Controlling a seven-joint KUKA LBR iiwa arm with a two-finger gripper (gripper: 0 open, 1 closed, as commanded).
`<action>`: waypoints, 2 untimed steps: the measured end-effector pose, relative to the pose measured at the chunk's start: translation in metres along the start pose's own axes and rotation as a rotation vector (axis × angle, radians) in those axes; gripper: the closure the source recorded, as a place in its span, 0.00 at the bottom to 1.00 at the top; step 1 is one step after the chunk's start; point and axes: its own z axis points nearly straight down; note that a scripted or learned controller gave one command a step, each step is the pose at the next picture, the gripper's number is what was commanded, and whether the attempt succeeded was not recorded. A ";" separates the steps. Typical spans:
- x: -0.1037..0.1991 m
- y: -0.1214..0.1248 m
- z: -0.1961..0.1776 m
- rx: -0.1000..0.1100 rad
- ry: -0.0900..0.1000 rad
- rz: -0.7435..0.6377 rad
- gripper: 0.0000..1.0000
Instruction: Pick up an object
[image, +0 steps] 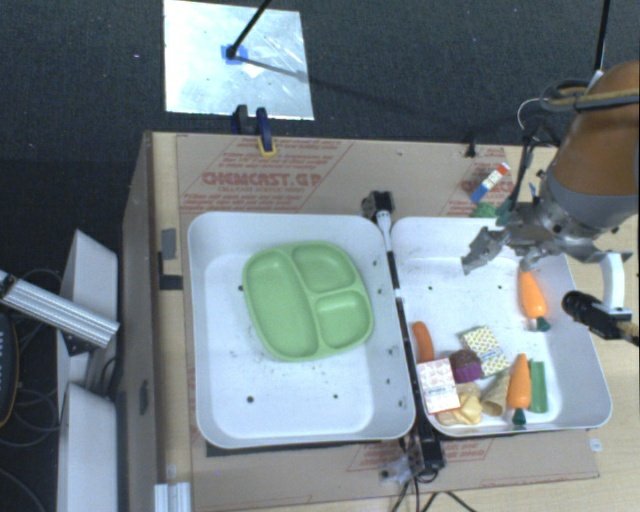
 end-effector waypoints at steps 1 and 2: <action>-0.041 -0.014 0.167 0.001 0.000 0.003 0.00; -0.004 0.053 0.169 -0.002 0.000 -0.001 0.00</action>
